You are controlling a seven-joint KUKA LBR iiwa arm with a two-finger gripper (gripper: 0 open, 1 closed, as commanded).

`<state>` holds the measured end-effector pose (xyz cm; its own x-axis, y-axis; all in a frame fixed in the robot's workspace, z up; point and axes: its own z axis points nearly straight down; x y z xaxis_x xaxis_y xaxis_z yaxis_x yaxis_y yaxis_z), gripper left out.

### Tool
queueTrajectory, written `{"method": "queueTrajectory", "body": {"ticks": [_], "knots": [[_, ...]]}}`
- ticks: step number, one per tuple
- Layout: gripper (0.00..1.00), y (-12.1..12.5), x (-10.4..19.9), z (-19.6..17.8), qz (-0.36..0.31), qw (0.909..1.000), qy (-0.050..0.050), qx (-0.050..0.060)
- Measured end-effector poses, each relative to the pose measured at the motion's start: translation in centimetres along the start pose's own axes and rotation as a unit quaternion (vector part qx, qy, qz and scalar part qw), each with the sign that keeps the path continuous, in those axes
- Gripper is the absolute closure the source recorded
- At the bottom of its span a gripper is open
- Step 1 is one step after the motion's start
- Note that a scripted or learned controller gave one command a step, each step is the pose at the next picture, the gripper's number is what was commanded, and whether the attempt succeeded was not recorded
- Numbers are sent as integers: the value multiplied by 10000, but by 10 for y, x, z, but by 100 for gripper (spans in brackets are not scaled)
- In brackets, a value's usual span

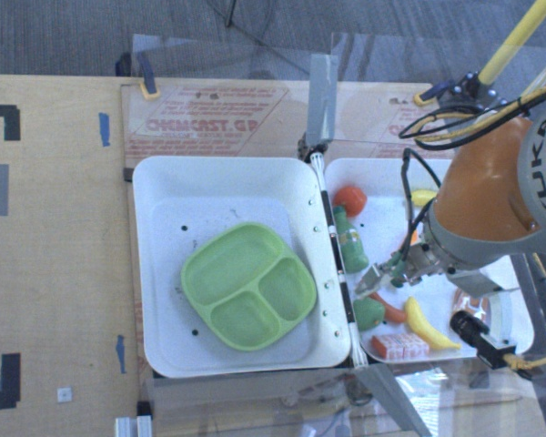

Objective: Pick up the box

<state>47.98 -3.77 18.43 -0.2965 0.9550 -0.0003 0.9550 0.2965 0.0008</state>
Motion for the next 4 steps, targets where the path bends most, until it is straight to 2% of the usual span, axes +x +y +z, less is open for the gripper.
{"method": "queueTrajectory", "body": {"ticks": [1, 2, 3, 4], "knots": [[0, -21, -70, 72, -543, 9985, -24, -21], [0, 11, 36, -12, -629, 9980, -1, 0], [0, 26, 85, 0, -1277, 9918, 8, 13], [0, 26, 84, 0, -1275, 9918, 8, 12]]}}
